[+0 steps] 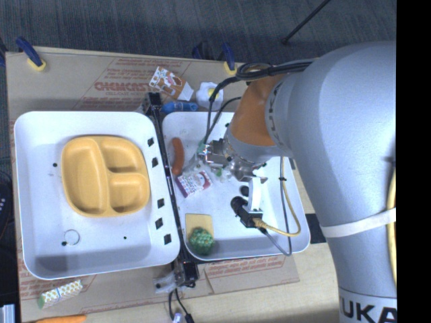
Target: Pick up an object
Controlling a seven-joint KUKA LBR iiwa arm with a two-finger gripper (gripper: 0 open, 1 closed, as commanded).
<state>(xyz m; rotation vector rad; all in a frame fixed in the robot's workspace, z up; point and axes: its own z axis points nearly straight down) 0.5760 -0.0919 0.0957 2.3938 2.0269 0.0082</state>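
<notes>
Red-and-white packet [193,182] lies in the right bin [296,237], just left of the end effector [217,156]; cannot tell its state. Sausage [178,155] nearby, green ball [200,239] on yellow sponge [199,223] at front. Left bin [34,180] holds a yellow divided tray [104,175].

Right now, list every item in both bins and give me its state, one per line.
Yellow divided tray: flat, right way up, in the left bin.
Sausage: lying lengthwise by the right bin's left wall.
Small packet: lying flat, just below the sausage.
Yellow sponge: flat near the front wall.
Green ball: resting on the sponge's front edge.
Gripper: low over the right bin, beside the packet.
</notes>
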